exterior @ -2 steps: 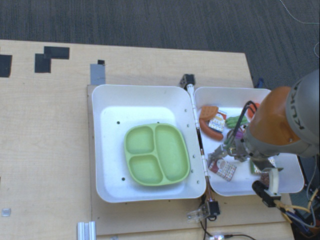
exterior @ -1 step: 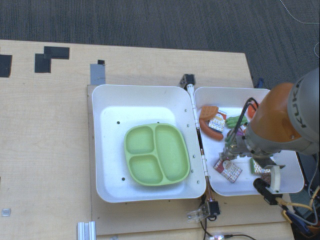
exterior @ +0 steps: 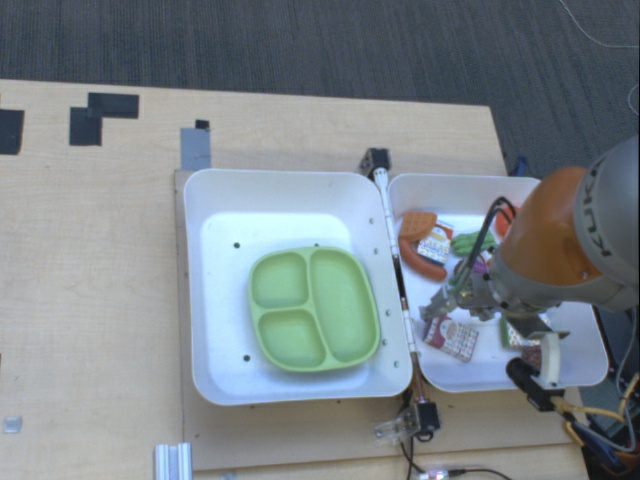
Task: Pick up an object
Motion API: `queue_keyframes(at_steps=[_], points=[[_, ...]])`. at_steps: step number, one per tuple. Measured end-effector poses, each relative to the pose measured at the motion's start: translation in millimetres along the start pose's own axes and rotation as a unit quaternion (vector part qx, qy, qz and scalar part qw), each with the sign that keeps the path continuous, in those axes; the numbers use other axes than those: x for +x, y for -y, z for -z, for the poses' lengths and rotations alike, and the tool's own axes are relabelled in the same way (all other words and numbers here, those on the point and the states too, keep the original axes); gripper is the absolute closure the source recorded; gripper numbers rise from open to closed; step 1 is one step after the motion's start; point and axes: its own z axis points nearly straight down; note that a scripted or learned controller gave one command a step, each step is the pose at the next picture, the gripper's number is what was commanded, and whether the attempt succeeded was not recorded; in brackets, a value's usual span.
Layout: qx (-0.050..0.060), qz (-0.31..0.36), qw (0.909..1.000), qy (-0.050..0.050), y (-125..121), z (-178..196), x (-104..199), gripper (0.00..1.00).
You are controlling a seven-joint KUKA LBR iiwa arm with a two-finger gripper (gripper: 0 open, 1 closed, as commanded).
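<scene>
The right bin holds several small items. An orange sausage-shaped toy lies at its far left, with an orange and white packet on it and a green piece beside that. A red and white checkered packet lies near the bin's front left. My gripper hangs low over the bin, just above and left of the checkered packet. The grey and orange arm covers the middle and right of the bin. Nothing shows held in the gripper.
The left bin holds a light green divided plate. The wall between the two bins runs just left of the gripper. A small purple bit and a green and white item peek out beside the arm.
</scene>
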Motion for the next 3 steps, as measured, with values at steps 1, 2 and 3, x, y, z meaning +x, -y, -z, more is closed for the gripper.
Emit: queue_keyframes(at_steps=[1,2,3], points=[[-0.002,0.001,1.0000,0.000,-1.6,10.3,0.7,1.00],[-0.001,0.001,1.0000,0.000,-1.5,10.2,0.7,0.00],[0.009,-0.002,1.0000,0.002,-0.8,-15.1,-3.7,0.00]])
